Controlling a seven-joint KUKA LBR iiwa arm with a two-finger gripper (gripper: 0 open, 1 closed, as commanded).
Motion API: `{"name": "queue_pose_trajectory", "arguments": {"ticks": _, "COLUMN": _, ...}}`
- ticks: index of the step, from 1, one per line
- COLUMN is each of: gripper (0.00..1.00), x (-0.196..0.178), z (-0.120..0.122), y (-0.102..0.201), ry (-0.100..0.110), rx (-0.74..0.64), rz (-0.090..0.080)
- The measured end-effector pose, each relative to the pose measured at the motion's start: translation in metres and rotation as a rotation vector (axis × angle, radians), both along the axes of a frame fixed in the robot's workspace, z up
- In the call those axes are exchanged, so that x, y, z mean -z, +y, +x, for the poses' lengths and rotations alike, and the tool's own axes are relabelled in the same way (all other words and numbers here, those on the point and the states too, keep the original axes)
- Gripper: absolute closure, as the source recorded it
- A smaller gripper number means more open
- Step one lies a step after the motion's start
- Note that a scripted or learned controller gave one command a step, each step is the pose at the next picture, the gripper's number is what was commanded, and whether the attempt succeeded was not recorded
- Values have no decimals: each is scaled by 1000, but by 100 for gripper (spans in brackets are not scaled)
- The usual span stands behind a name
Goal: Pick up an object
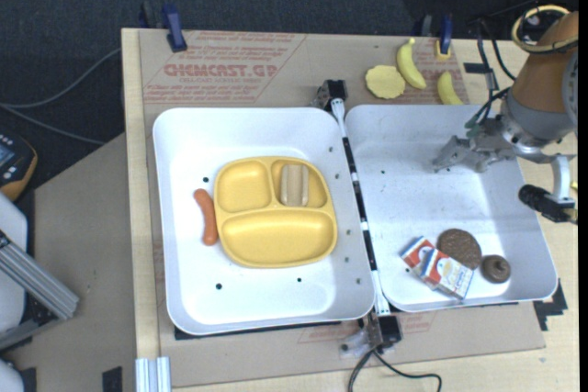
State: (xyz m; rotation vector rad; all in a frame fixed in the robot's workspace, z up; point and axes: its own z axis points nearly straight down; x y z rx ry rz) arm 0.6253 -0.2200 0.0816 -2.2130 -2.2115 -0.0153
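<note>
My gripper (470,162) hangs over the upper part of the right bin (404,197), its fingers spread open with nothing between them. Well below it, near that bin's front edge, lie a red, white and blue packet (436,267), a flat brown disc (458,245) and a small dark doughnut-shaped piece (495,268). In the left bin (184,151) sits a yellow divided plate (276,225) with a beige piece (294,184) in its top right compartment. An orange sausage (207,216) lies just left of the plate.
Behind the right bin, on the bench, lie two yellow bananas (412,64) (447,88) and a yellow round piece (386,82). A black hinge strip (356,207) runs between the bins. Blue clamps (173,26) hold the board's back edge.
</note>
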Motion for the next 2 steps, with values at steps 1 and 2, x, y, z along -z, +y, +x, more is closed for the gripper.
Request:
{"name": "queue_pose_trajectory", "arguments": {"ticks": 1, "gripper": 0, "x": -3, "z": -74, "y": 19, "ry": 4, "rx": 1, "rz": -13}}
{"name": "queue_pose_trajectory", "arguments": {"ticks": 2, "gripper": 100, "x": -14, "z": -70, "y": 18, "ry": -5, "rx": 0, "rz": -17}}
